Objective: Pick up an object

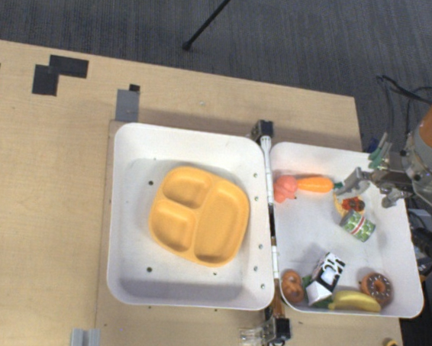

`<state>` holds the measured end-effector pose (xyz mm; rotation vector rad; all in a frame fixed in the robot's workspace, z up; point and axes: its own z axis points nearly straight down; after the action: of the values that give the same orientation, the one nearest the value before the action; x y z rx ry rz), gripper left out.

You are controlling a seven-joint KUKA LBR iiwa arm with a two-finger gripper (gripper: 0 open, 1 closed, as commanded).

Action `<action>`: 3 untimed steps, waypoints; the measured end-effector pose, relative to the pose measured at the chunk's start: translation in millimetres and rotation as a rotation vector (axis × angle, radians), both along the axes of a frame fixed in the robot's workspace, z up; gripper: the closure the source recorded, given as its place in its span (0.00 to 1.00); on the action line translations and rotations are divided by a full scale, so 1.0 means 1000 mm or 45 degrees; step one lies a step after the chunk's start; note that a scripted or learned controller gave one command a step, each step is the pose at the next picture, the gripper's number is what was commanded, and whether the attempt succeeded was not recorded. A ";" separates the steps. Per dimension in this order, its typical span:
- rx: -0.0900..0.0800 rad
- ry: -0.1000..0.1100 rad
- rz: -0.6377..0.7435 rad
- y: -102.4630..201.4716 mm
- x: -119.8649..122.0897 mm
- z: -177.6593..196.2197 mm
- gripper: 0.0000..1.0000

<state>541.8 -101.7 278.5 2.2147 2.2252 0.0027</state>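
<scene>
— Camera view: the two-finger gripper (pixel 359 185) hangs with fingers apart over the small green-and-white can (pixel 357 225), in the right white bin (pixel 414 262).
— Then descend straight, centred on it — close only when low.

We see open floor mid right bin (pixel 402 226), hemmed by carrot (pixel 314 184), small can (pixel 357 225), carton (pixel 326 278), banana (pixel 354 301) and donut (pixel 378 286).

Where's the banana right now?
The banana lies in the right bin, along its near edge, between the black-and-white carton and the chocolate doughnut.
</scene>
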 end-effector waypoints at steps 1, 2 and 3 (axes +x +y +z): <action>-0.002 0.000 0.139 -0.049 -0.044 -0.026 0.00; 0.002 0.005 -0.008 -0.021 -0.056 -0.147 0.00; -0.003 -0.004 0.430 -0.009 -0.053 -0.190 0.00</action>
<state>489.1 -111.1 88.0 1.8072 2.5629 0.0047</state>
